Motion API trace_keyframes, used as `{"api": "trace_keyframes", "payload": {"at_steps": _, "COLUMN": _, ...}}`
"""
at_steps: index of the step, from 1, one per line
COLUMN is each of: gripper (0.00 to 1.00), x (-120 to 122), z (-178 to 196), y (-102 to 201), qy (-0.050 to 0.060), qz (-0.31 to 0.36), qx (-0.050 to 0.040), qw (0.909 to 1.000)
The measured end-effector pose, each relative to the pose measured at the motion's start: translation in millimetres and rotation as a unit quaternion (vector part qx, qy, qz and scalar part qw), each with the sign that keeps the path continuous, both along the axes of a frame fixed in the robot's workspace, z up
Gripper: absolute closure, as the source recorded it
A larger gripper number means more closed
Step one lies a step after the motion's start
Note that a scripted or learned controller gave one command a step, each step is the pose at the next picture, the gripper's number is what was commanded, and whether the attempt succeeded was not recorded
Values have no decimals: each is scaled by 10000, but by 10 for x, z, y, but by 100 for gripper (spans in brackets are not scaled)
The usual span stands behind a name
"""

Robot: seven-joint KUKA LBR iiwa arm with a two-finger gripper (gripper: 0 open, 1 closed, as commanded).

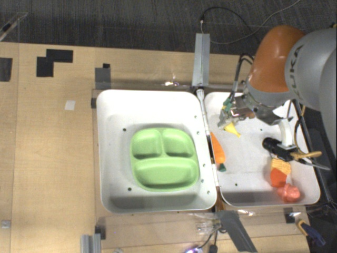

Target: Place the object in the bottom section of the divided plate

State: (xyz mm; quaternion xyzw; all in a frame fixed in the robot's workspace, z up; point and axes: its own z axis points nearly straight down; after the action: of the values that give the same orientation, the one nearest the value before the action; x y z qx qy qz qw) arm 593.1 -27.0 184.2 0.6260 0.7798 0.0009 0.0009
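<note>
We see the gripper [230, 116] low over the upper-left part of the right bin [247, 191], with a small yellow object [232, 129] just beneath its tips; whether that piece is actually pinched between them or merely lies under them we cannot tell, nor can we tell how the tips stand. The green divided plate [164, 158] sits in the left bin [113, 141], down and to the left of the gripper, across the wall between the bins. Its bottom section [166, 173] is the wide compartment nearest the lower edge, its long axis running left-right. We judge the coming move a leftward, downward carry. We read no labels anywhere.
</note>
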Motion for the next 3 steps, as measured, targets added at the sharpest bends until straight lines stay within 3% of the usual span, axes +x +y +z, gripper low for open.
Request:
{"api": "trace_keyframes", "payload": {"at_steps": 1, "gripper": 100, "x": -345, "z": 219, "y": 541, "qy": 0, "qz": -146, "qx": 5, "qw": 9999}}
{"api": "trace_keyframes", "payload": {"at_steps": 2, "gripper": 100, "x": -1050, "z": 129, "y": 1032, "qy": 7, "qz": 109, "qx": 3, "qw": 9999}}
{"api": "trace_keyframes", "payload": {"at_steps": 3, "gripper": 100, "x": -1057, "z": -1, "y": 1098, "qy": 2, "qz": 2266, "qx": 2, "qw": 9740}}
